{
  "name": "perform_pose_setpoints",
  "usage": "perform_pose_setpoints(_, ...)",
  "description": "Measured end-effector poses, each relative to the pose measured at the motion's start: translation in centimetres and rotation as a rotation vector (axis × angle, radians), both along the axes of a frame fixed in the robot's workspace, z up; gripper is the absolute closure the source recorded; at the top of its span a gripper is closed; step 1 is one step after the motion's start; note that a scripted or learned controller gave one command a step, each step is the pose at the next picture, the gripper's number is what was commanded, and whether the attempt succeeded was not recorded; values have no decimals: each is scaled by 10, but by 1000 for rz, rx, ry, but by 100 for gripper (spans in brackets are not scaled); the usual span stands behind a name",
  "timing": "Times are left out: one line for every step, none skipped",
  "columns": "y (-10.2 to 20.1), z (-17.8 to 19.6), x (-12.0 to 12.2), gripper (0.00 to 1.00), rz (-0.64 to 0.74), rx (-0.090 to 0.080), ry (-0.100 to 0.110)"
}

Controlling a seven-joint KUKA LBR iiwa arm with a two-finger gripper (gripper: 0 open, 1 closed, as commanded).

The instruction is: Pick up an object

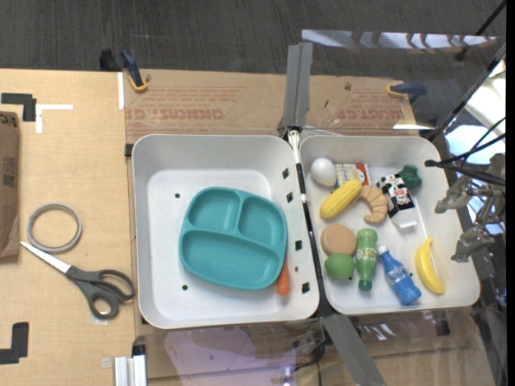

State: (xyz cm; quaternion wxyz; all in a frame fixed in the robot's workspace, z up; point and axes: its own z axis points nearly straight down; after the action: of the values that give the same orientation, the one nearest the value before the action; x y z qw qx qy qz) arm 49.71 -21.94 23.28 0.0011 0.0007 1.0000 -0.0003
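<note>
The right bin (386,304) holds several toy foods: a white egg (323,170), a yellow corn cob (341,199), a croissant (375,203), a cow-patterned carton (396,193), a brown bun (338,238), a green fruit (339,266), a green bottle (366,257), a blue bottle (398,276) and a banana (429,268). My gripper (459,222) hangs at the bin's right rim, just right of the banana. Its two grey fingers (452,196) stand apart, open, with nothing between them.
The left bin (153,215) carries a teal divided plate (233,237) with an orange carrot (283,280) at its right edge. On the bench at left lie scissors (88,280), a tape roll (54,226) and a brown bag (8,183).
</note>
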Motion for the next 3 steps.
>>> perform_pose_setpoints(-2,-141,-18,0,-99,0,0)
perform_pose_setpoints(67,-141,-19,0,16,1,1)
perform_pose_setpoints(109,-141,-17,0,22,1,2)
